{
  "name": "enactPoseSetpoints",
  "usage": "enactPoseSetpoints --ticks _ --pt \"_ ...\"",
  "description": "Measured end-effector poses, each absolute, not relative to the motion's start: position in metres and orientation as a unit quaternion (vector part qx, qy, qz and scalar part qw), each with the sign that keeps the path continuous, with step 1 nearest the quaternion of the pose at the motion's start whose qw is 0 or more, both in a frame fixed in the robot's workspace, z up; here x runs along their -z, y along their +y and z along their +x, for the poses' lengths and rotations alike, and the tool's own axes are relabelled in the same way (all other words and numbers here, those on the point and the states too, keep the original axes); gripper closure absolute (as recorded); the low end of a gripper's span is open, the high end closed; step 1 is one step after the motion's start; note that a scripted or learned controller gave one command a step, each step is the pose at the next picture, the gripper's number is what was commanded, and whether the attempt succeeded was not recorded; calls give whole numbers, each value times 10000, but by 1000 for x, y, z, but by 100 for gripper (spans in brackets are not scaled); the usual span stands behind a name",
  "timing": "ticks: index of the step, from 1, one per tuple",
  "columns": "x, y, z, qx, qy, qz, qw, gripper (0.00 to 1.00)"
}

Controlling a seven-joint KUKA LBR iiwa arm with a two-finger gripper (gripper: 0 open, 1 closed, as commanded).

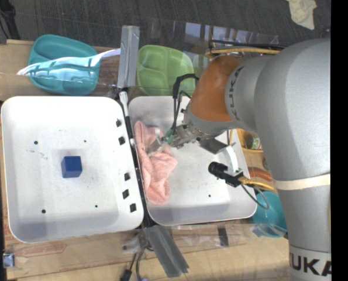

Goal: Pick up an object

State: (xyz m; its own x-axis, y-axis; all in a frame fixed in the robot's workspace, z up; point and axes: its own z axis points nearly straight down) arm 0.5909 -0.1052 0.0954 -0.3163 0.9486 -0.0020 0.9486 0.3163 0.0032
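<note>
A pink cloth (154,164) lies crumpled along the left side of the right bin (191,209). My gripper (162,140) reaches in from the right and sits low over the cloth's upper part, touching or nearly touching it. A blue cube (72,166) rests in the left bin (21,215), well away from the gripper.
Behind the bins stand a teal scoop-shaped container (62,63) and a green tray (162,69). The grey arm covers the right bin's right side. A divider wall with black clips (128,168) separates the two bins.
</note>
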Motion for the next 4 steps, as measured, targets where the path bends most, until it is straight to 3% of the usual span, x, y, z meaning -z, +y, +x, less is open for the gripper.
enactPoseSetpoints --ticks 1,2,3,4 --pt "-96 -103 557 -12 8204 5718 33 0" --pt "-96 -103 547 -15 8284 5601 40 0" --pt "-95 -104 587 -10 7345 6786 12 0" --pt "-95 -103 610 -10 7469 6649 10 0"
